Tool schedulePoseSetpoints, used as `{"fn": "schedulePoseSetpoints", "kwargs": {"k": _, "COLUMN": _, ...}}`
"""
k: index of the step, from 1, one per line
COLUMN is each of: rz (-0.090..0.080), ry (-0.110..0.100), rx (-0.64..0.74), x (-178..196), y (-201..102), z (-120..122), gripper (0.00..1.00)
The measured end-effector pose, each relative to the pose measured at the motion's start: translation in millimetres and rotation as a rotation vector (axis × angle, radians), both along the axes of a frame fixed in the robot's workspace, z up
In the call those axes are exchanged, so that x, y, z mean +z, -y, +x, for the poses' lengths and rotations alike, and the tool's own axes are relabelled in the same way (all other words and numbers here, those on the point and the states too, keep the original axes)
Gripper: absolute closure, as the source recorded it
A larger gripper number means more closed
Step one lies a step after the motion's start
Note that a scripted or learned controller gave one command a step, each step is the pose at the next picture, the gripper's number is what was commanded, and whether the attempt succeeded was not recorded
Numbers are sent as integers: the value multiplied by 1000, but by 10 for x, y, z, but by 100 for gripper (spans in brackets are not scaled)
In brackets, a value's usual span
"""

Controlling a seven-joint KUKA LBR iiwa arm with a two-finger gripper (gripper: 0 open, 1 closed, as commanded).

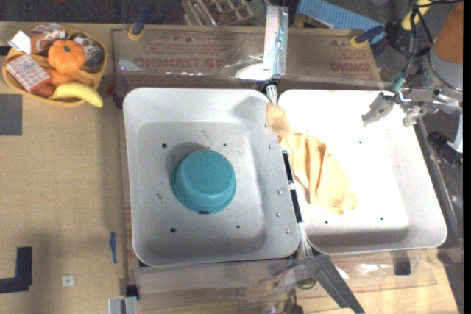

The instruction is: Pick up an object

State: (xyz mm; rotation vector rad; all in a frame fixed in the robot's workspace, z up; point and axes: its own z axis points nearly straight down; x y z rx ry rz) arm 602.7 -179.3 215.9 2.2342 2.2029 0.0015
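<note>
Camera view, claw [391, 109]: at the right bin's [412, 228] upper right edge, fingers spread open, holding nothing.
Arm [450, 48]: enters from the right, orange band above the wrist.
Cloth [318, 167]: one, yellow, crumpled along the right bin's left side, draped up over the divider, well apart from the claw.
Bowl [204, 180]: one, teal, upside down in the left bin [147, 121].
Bins: two, white, side by side.
Basket [51, 68]: one, far left, holding toy food.

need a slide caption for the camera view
Gripper above the right white bin holding a yellow cloth; upturned teal bowl in the left bin.
</note>
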Motion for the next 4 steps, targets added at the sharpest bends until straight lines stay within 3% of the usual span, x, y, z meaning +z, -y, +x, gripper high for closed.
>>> {"fn": "schedulePoseSetpoints", "kwargs": {"k": 1, "rz": -1, "ry": 1, "rx": 455, "x": -1172, "y": -519, "z": 350, "gripper": 0}}
{"fn": "schedulePoseSetpoints", "kwargs": {"k": 2, "rz": -4, "ry": 8, "rx": 594, "x": -1250, "y": -725, "z": 85, "gripper": 0}}
{"fn": "schedulePoseSetpoints", "kwargs": {"k": 3, "rz": 3, "ry": -12, "rx": 599, "x": -1283, "y": -711, "z": 624, "gripper": 0}}
{"fn": "schedulePoseSetpoints", "kwargs": {"k": 4, "rz": -2, "ry": 4, "rx": 577, "x": -1270, "y": -764, "z": 63, "gripper": 0}}
